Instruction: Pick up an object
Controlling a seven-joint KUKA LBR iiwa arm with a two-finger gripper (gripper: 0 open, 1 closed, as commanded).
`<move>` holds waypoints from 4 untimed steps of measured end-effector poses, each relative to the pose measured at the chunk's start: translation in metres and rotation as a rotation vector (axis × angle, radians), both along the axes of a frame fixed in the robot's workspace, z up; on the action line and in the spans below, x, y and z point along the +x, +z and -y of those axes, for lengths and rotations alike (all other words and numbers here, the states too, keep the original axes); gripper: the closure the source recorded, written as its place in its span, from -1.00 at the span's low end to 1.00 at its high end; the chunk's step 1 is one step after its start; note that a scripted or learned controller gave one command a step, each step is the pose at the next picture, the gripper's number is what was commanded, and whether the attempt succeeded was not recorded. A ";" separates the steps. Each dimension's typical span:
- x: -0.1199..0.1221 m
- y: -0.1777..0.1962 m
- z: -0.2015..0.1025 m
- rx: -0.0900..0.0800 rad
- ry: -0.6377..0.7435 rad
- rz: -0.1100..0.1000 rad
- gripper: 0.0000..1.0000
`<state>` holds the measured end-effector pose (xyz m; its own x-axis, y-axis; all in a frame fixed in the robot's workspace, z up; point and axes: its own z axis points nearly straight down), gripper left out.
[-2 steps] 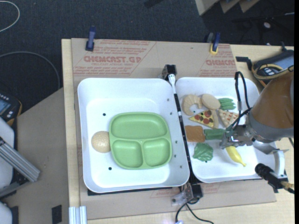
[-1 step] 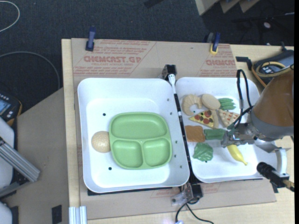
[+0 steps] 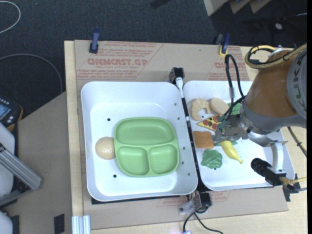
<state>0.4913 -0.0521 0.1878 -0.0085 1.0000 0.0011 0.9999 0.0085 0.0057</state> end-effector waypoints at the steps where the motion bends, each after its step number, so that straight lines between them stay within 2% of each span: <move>1: -0.011 0.092 0.071 -0.007 -0.015 0.006 1.00; 2: 0.059 0.017 0.011 0.000 -0.002 -0.005 1.00; 3: -0.016 -0.005 -0.079 0.004 0.000 -0.017 1.00; 4: -0.010 0.148 -0.088 0.002 -0.004 0.013 1.00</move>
